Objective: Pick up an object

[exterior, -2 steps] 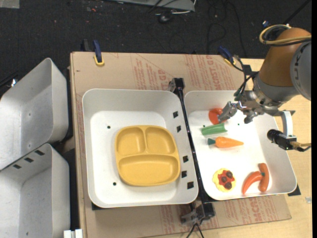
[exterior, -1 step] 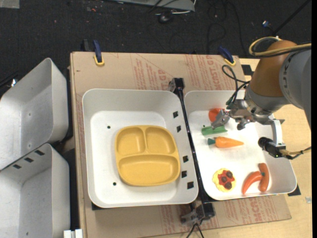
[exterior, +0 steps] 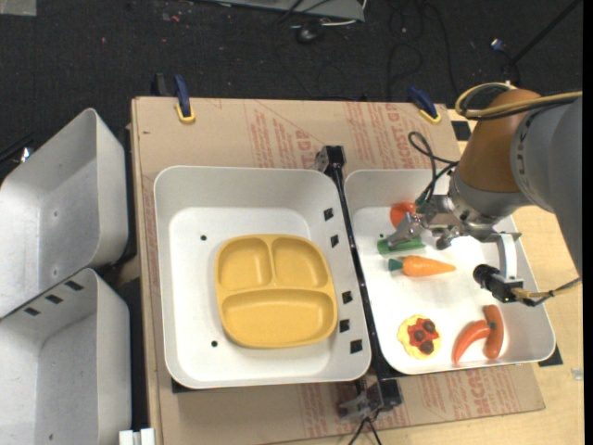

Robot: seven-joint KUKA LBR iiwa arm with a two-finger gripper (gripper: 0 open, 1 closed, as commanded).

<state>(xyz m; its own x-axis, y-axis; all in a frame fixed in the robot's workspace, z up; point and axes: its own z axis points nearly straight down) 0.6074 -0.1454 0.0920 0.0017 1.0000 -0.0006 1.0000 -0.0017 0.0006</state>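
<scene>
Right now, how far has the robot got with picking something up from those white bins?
Nothing looks picked up yet. The claw is low in the right bin, near a small red piece and just above the toy carrot, but I cannot see anything between its fingers. The carrot, pizza slice and sausages lie on the bin floor. The yellow tray sits in the left bin. Grasping and lifting remain.

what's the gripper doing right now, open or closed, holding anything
Gripper: low in the right bin, just above the carrot; open or closed cannot be told.
</scene>
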